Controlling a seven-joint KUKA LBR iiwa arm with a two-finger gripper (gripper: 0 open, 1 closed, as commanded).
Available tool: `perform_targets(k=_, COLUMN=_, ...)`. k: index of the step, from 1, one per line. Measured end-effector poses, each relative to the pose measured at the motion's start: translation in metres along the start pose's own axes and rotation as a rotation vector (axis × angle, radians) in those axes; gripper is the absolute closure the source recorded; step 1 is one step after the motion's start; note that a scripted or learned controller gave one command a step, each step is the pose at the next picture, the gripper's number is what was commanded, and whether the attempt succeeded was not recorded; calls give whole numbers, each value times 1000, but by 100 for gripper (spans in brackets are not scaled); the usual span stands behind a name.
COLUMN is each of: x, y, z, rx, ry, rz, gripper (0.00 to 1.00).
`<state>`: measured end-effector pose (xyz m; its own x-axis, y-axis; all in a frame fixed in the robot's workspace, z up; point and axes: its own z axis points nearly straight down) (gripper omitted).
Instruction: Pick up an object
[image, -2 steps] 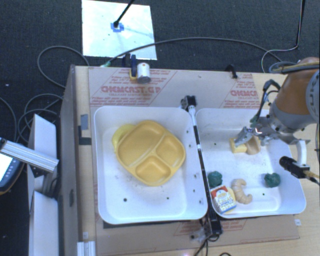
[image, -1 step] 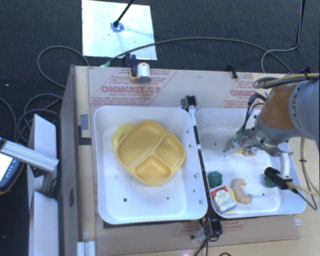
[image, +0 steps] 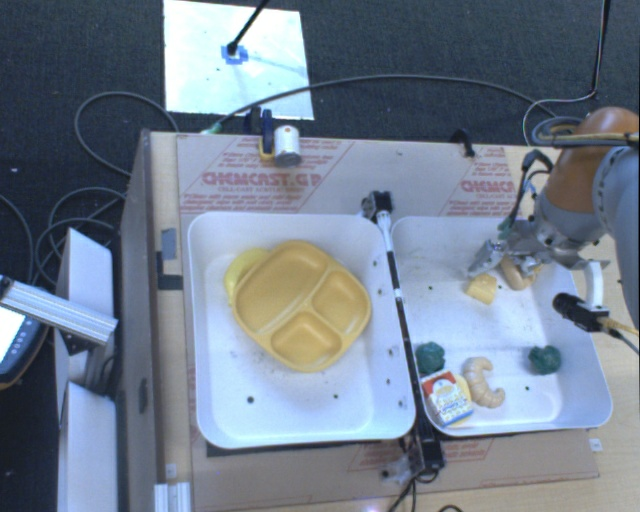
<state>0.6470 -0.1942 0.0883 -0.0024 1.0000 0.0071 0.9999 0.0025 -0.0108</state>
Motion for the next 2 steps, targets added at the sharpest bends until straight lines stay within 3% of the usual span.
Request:
perform_targets(k=1, x=-3, y=3, z=-12, rx=-17, ry=-14, rz=-4, gripper=100)
perform_targets(k=2, x=-7, y=-42, z=-74, rx=-15, ry=-9, rz=1, gripper=100)
